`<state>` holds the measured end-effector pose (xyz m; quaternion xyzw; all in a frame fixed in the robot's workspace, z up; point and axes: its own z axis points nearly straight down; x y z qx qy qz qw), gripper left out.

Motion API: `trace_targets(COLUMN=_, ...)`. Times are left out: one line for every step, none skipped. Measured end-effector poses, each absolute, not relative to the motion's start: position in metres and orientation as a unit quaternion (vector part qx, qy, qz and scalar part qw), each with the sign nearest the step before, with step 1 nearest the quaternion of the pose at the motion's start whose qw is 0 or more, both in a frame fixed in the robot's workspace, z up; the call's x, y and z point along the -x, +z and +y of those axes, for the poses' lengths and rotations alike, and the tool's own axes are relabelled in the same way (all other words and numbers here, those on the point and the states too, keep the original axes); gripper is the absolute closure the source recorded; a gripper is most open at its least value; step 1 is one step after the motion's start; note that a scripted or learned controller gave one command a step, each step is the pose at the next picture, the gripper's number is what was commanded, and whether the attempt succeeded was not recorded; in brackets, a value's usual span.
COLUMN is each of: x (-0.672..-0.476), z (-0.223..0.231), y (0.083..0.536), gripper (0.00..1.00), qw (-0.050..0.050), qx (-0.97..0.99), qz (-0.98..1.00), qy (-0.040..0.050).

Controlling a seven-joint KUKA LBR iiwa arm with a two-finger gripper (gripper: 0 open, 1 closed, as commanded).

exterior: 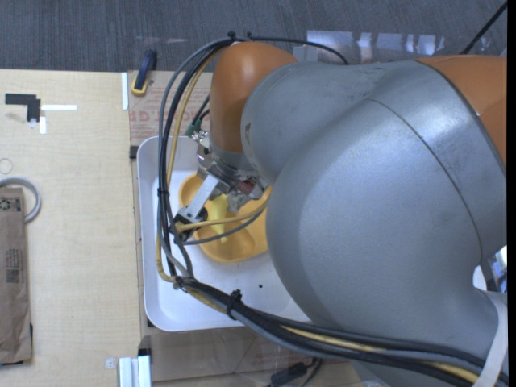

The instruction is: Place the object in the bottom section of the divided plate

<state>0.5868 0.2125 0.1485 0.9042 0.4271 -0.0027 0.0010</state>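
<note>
Progress: unclear, looks mid-task. Round yellow divided plate [234,244] sits in the shallow white bin [173,297], upper half of the bin. Grey arm with orange band [379,208] reaches in from the right and covers most of the bin and the plate's right side. Pincer [234,193] is low over the plate's upper part, near its rim. Cannot tell if the pincer is apart, together, or clamped on anything; wrist and cables hide it. The object to be placed is hidden too, so whether it is carried or already on the plate can't be told. Plate dividers are not readable, and the visible lower part of the plate looks bare, so the placing is probably not done.

Surroundings: pale wooden table [72,160] on the left, with a brown paper bag [14,280] at the left edge and a small black L-shaped piece [22,101] further up. Dark grey carpet floor [161,10] runs along the top.
</note>
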Motion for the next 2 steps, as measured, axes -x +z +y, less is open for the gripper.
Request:
trace_targets(x=-0.585, z=0.221, y=0.191, gripper=1.00, qw=0.001, qx=-0.919, qz=0.393, qy=-0.0018)
trace_targets(x=-0.623, z=0.229, y=0.092, gripper=1.00, qw=-0.001, qx=-0.952, qz=0.306, qy=0.0001)
